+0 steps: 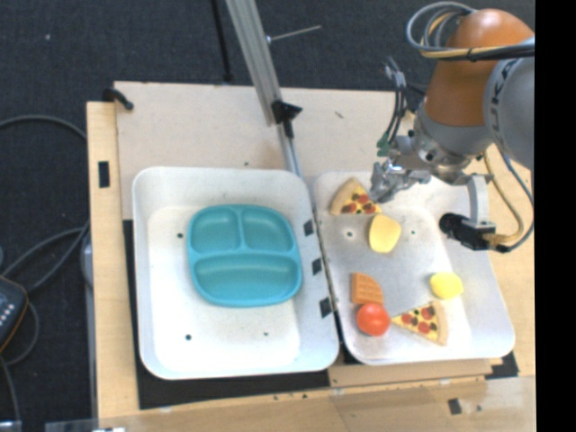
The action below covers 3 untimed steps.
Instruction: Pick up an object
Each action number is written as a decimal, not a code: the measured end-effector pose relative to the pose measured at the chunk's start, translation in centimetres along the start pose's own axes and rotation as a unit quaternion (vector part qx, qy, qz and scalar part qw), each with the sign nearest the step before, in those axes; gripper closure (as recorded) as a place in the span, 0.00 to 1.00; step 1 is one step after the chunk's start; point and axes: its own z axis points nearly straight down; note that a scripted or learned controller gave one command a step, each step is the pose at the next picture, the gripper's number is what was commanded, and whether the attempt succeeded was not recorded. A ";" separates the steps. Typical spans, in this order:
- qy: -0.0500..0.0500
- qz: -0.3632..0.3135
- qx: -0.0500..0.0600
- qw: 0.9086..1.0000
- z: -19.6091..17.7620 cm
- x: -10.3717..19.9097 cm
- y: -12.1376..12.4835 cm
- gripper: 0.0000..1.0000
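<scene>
**Inspector:** Position of the two-finger gripper (385, 185)?

**Assessor:** Low over the far end of the right-hand shallow white bin (468, 268), beneath the grey arm with the orange band (468, 79). Whether it is parted or closed cannot be told; nothing is visibly held.

**Inspector:** Nearest candidate?

**Assessor:** The toy pizza slice with red topping (353, 201), lying in the far left corner of that bin, just beside the gripper and towards the camera's left. Its long axis appears to run slantwise, crust towards the bin's left wall. The pale yellow rounded piece (384, 234) lies near, on the camera's side.

**Inspector:** Judgement?

**Assessor:** A short shift leftward and a descent would be needed; the bin wall close by may hinder.

**Inspector:** Other contents?

**Assessor:** A teal divided plastic plate (243, 255) in the left-hand white bin (162, 331).
</scene>
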 end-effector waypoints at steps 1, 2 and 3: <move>0.000 0.000 -0.001 1.000 0.2 5.0 1.8 1.00; 0.000 0.000 0.000 1.000 0.0 11.1 1.6 1.00; 0.000 0.000 -0.001 1.000 -0.8 16.7 2.5 1.00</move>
